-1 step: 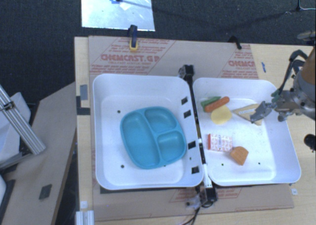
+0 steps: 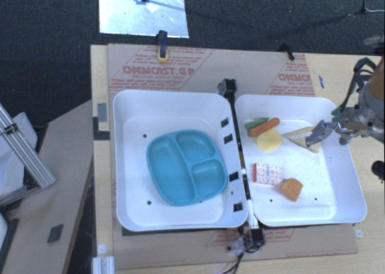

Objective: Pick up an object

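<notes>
The right bin holds a carrot with a green top, a yellow disc, a tan wedge, a red and white box and an orange-brown chunk. My gripper hangs over the bin's right side, level with the wedge. Its fingers stand apart and open with nothing between them. One fingertip is right at the wedge's right end; I cannot tell if they touch.
The left bin holds a blue divided plate. A black divider with clips runs between the bins. A metal rail lies off the bench at the left.
</notes>
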`<move>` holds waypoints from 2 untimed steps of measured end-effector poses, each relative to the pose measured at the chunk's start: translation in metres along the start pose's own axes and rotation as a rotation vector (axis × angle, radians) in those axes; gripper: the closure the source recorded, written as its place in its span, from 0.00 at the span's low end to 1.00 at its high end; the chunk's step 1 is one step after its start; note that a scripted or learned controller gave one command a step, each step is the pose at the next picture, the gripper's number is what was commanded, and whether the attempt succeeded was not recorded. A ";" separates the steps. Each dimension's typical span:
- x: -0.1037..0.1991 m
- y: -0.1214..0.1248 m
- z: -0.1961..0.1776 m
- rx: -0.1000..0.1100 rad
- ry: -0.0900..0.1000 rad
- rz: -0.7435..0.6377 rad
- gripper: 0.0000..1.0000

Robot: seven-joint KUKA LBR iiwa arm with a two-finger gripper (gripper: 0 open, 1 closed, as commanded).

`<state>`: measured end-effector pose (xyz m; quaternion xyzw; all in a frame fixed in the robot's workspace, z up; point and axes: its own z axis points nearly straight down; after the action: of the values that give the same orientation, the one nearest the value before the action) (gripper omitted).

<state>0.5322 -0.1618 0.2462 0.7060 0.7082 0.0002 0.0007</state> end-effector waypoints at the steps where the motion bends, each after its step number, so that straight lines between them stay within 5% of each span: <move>1: 0.007 -0.007 0.058 0.004 0.002 0.001 0.00; 2: 0.001 -0.006 0.101 0.002 0.001 0.002 0.00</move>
<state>0.5263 -0.1606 0.1452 0.7068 0.7075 -0.0003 -0.0004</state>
